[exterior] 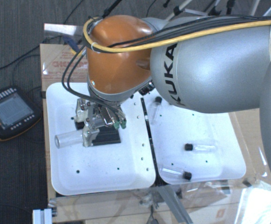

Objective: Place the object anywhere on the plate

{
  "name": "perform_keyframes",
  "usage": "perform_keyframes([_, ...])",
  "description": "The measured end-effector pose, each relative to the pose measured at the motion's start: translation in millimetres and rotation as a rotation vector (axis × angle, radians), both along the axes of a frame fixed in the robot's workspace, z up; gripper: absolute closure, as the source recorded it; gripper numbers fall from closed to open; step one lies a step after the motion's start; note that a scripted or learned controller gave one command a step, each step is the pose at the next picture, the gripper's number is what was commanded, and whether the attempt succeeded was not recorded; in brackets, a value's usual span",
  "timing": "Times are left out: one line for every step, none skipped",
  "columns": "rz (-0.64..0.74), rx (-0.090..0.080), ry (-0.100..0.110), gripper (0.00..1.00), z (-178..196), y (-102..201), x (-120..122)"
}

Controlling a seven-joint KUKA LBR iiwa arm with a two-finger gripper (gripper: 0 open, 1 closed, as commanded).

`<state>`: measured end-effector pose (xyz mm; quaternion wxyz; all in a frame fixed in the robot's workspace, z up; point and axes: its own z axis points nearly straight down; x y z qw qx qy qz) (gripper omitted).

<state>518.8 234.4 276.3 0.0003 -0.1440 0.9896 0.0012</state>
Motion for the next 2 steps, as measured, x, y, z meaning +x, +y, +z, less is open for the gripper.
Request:
perform_keyframes([0.592, 0.001, -0.004, 1.00, 154.3, -0.6, 30.9])
perform_keyframes([0.936, 0.000, -0.002, 1.00, 116.6, -6.0, 9.1])
